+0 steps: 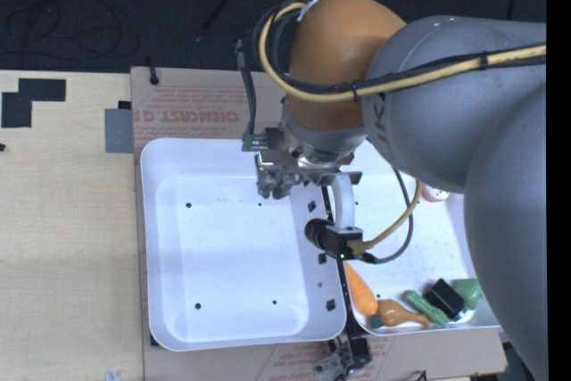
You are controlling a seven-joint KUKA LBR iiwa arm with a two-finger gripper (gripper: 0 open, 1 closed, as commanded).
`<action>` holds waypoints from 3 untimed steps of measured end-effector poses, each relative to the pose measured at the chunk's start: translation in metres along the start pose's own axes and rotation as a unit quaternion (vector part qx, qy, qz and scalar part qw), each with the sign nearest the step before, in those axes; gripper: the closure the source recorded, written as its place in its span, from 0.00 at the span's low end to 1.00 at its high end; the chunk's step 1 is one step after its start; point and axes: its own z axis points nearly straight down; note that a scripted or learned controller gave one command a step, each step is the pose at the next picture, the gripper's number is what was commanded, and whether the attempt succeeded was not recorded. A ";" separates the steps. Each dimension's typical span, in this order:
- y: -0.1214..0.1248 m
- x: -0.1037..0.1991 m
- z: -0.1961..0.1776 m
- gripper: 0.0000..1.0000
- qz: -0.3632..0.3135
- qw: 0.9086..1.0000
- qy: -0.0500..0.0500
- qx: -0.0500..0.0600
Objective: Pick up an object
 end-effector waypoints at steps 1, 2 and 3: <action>-0.018 0.029 0.180 1.00 0.000 1.000 0.000 0.002; -0.085 0.030 0.133 1.00 0.001 1.000 0.001 0.001; -0.077 0.099 0.079 1.00 -0.003 1.000 0.003 -0.004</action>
